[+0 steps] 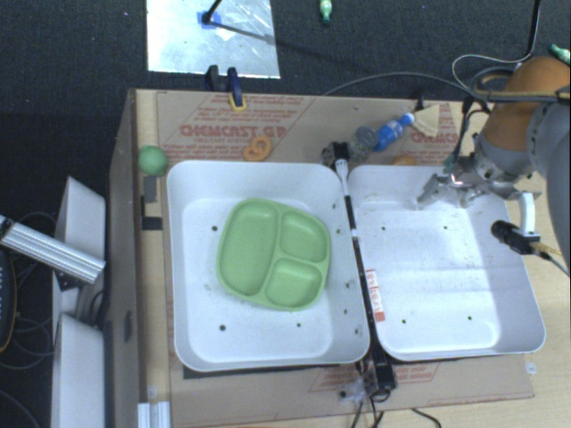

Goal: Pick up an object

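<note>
1. Your only pickable thing inside the bins is the green divided plate. It lies flat in the middle of the left bin, with one long compartment on its left side and two smaller ones on its right.
2. The right bin sits just beside it, and the two bins touch along their inner rims.
3. You will find the gripper over the far edge of the right bin, well apart from the plate. Its fingers are spread and nothing lies between them.
4. The arm comes in from the right, its orange band above the wrist.
5. On the bench behind the bins you can see a blue bottle and an orange ring. A green ball sits by the left bin's far corner.
</note>
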Tool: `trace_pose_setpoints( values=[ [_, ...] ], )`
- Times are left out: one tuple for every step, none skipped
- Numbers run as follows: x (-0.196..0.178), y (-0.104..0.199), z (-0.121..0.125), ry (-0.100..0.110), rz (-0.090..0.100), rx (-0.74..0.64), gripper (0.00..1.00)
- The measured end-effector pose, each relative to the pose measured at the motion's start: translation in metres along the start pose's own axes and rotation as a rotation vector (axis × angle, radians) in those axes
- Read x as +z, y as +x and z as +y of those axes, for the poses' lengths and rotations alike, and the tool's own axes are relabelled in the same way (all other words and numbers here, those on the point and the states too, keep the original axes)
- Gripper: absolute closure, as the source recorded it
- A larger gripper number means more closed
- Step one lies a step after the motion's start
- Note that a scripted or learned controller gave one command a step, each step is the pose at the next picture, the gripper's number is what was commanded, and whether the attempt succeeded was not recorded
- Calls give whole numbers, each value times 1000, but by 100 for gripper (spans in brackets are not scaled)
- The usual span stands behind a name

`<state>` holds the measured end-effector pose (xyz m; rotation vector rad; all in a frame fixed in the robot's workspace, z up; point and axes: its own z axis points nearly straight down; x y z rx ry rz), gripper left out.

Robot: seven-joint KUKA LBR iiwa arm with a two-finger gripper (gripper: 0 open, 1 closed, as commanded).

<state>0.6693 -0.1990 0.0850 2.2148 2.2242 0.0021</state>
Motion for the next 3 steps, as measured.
trace_pose_setpoints(
  values=[
    [-1, -5, 0, 1, 2, 1, 0],
    [0, 3, 0, 0, 0, 0, 0],
    [-1, -6, 0, 1, 3, 1, 0]
  ],
)
